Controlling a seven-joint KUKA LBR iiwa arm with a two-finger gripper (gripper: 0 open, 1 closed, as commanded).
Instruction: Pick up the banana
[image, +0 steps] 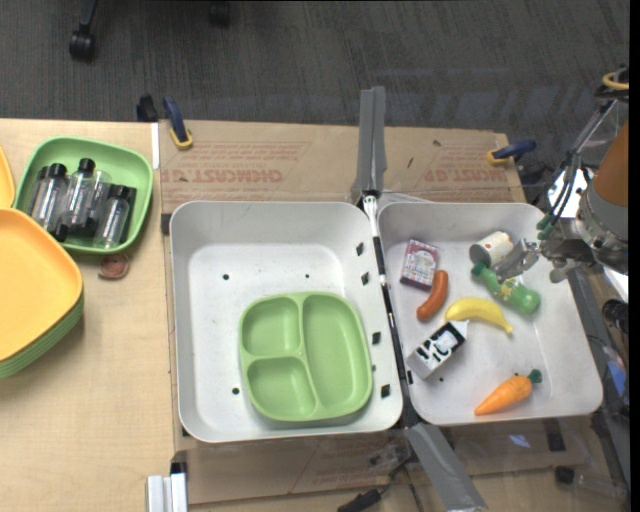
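Observation:
The yellow banana (479, 313) lies in the middle of the right bin (570, 400), curved, with its ends pointing down. My gripper (519, 262) reaches in from the right edge and hovers up and to the right of the banana. It sits over a green bottle-shaped toy (512, 293), just below a white cup (493, 245). Nothing shows in its grasp, and a gap separates it from the banana.
The right bin also holds a red sausage (433, 295), a pink packet (419, 263), a black-and-white box (438, 350) and an orange carrot (506, 393). A green divided plate (305, 355) lies in the left bin (200, 250). Left of the bins are orange plates (35, 300) and a green tray of vials (85, 195).

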